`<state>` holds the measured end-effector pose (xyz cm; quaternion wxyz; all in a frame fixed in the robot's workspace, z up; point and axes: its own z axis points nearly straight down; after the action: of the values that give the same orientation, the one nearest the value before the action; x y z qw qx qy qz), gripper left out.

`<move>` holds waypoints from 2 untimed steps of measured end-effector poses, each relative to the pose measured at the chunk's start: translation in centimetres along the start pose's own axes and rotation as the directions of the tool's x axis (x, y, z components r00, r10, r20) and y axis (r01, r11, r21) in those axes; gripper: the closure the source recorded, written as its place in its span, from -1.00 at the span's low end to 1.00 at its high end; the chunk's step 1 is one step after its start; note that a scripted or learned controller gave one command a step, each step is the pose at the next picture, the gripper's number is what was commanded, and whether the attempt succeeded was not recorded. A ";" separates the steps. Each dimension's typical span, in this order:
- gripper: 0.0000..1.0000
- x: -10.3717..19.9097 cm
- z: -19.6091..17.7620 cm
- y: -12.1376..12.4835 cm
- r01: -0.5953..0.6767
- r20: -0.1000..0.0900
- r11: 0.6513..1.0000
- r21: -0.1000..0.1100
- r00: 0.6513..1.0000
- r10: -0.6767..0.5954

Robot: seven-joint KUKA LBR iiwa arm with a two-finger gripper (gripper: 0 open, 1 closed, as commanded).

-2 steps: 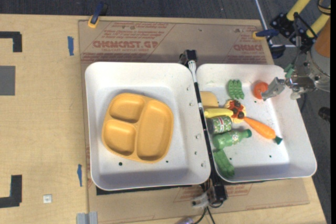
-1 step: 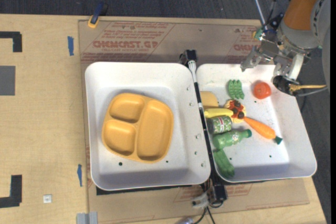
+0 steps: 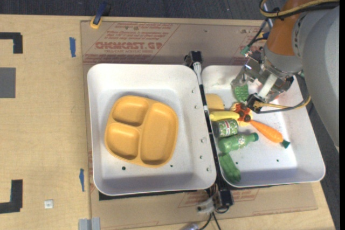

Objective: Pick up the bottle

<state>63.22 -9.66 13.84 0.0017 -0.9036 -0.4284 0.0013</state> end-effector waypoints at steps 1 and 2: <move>1.00 0.0 -1.0 0.0 0.001 0.000 1.000 -0.001 1.000 -0.001; 1.00 -6.2 5.2 -6.7 0.288 -0.002 0.958 -0.010 0.958 -0.288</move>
<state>54.13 -10.20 8.72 -0.0018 -0.8315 -0.5555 -0.0025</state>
